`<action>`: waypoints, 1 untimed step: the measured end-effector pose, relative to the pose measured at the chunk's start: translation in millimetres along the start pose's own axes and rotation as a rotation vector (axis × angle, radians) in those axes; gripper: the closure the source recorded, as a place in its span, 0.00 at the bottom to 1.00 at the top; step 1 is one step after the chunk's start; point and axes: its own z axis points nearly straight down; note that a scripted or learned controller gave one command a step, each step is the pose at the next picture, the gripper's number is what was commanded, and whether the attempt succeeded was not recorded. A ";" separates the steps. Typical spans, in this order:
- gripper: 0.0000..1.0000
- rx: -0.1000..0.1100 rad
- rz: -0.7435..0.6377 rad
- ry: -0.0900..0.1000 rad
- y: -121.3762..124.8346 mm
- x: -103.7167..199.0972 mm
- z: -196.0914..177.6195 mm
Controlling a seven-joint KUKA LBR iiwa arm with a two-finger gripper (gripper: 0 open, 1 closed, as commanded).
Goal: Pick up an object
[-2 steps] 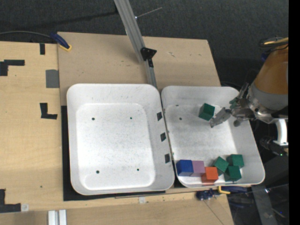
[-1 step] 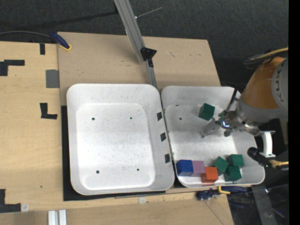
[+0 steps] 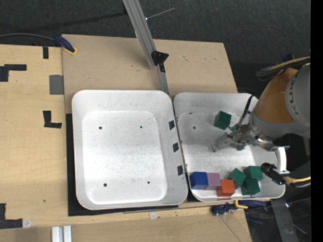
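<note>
**A:** Where the arm comes in at the right of the frame, what do you make of the gripper?

**B:** You see it low over the right bin, pointing toward the frame's left, about midway down the bin floor. The metal fingers reach out from a dark cluster at the wrist. You cannot tell from this slant whether they are spread or pressed together, and nothing shows between them.

**A:** And the blocks?

**B:** One green cube sits just above the gripper, toward the upper middle of the right bin, tilted on its edge. You can't tell whether it touches the fingers; it looks just beside them.

**A:** The rest?

**B:** Look to the lower edge of the right bin. A blue cube stands at the lower left corner, with a lilac cube touching its right side. An orange cube lies just right of that, slightly lower. Then three more green blocks crowd together toward the lower right corner, close to the orange one.

**A:** The left bin?

**B:** You see its white floor with four small dark dots, and its right rim meets the right bin's left rim at the frame's centre.

**A:** Anything above?

**B:** A grey metal bar slants down from the top of the frame to the gap between the bins.
</note>
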 end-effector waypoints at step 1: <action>1.00 -0.002 -0.001 0.000 0.4 0.5 -11.2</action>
